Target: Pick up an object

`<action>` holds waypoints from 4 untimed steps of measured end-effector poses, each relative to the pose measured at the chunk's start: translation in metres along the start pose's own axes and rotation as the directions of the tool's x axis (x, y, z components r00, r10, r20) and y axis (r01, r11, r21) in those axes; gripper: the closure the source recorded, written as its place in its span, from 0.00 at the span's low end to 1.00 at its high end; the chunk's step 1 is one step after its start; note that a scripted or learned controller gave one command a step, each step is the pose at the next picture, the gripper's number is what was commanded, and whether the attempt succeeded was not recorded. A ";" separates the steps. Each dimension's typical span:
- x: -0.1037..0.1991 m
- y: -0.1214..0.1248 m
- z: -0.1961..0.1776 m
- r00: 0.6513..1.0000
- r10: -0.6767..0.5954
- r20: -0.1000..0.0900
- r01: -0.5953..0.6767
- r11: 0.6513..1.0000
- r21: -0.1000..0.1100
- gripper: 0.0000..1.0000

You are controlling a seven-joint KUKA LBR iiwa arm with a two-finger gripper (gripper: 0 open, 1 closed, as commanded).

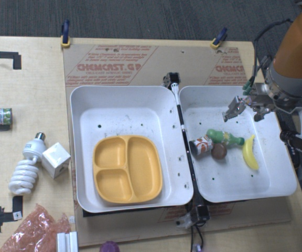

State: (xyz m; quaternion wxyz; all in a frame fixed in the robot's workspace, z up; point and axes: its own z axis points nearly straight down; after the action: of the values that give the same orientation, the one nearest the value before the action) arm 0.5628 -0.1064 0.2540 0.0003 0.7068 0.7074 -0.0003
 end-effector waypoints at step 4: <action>0.003 -0.048 0.151 1.000 0.004 0.000 -0.004 1.000 -0.005 0.00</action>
State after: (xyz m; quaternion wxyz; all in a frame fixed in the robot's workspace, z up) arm 0.5146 -0.1040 0.1030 0.0020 0.7083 0.7059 0.0014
